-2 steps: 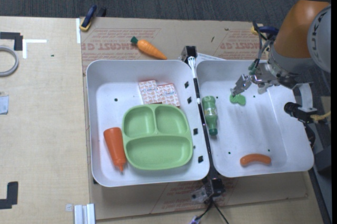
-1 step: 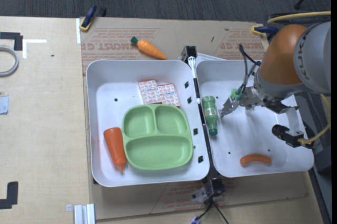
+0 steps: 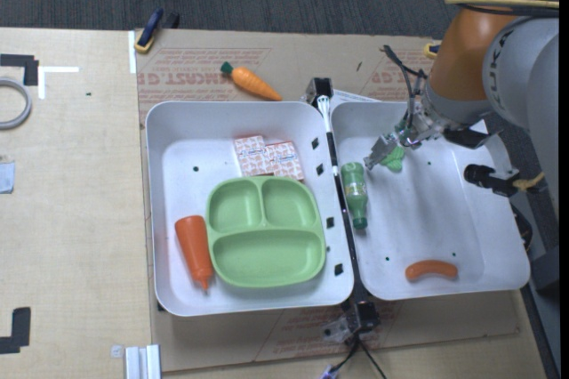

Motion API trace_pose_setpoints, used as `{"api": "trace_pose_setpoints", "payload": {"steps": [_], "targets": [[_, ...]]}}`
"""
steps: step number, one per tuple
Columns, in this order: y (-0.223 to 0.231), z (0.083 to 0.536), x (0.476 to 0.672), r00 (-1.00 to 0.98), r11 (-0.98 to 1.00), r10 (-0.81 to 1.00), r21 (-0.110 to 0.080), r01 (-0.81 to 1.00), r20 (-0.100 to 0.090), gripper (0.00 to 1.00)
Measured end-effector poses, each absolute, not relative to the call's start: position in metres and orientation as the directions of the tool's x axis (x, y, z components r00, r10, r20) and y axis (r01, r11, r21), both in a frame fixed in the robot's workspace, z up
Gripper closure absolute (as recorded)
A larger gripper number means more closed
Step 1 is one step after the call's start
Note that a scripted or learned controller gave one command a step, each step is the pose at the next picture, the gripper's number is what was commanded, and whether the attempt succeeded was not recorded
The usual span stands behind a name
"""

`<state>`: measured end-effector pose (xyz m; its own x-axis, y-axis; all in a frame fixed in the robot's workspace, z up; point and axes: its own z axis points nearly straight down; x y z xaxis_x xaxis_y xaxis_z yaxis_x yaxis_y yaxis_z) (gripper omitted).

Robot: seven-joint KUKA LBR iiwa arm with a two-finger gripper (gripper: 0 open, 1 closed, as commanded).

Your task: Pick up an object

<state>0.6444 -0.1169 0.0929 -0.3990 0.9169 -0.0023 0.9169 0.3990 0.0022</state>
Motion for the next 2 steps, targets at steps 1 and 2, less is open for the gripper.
{"api": "trace_pose_setpoints", "payload": {"steps": [1,2], "targets": [[-0.117,0.103,0.645,-0.397,0.397,0.918,0.004,0.918,-0.004,1.0],[-0.085,0.247,0.616,-0.353,0.353,0.936,0.001,0.936,-0.002,1.0]]}}
